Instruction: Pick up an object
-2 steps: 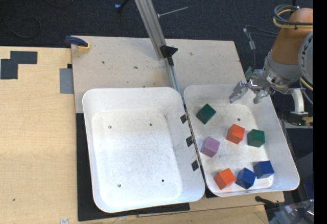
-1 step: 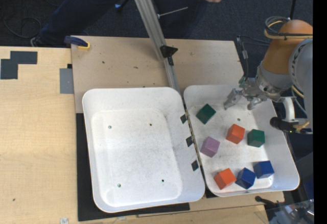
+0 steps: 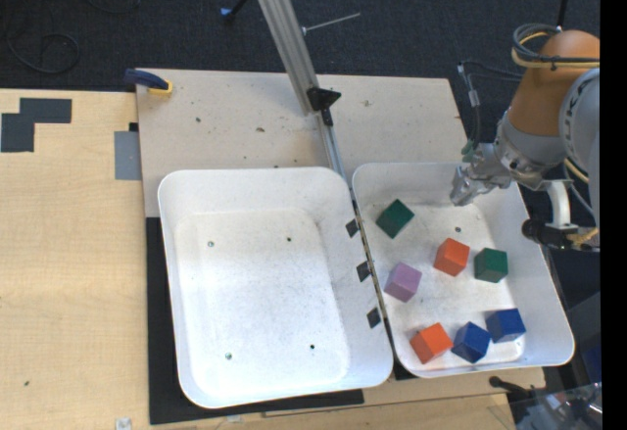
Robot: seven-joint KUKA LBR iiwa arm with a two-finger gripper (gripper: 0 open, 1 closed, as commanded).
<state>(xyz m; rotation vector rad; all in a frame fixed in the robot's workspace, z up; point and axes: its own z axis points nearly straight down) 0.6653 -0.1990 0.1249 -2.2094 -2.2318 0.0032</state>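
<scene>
Gripper [image 3: 468,188] hangs above right bin's [image 3: 549,345] far end; jaw state cannot be told, apparently nothing held.
Risk: descending here meets bare floor; nearest green cube [image 3: 395,218] lies left.

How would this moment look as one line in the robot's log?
claw: above right bin's far end | holding: nothing seen | blocks in bin: seven | nearest: green block

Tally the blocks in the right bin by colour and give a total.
Green blocks: 2
Orange blocks: 2
Blue blocks: 2
Purple block: 1
Total: 7
</scene>
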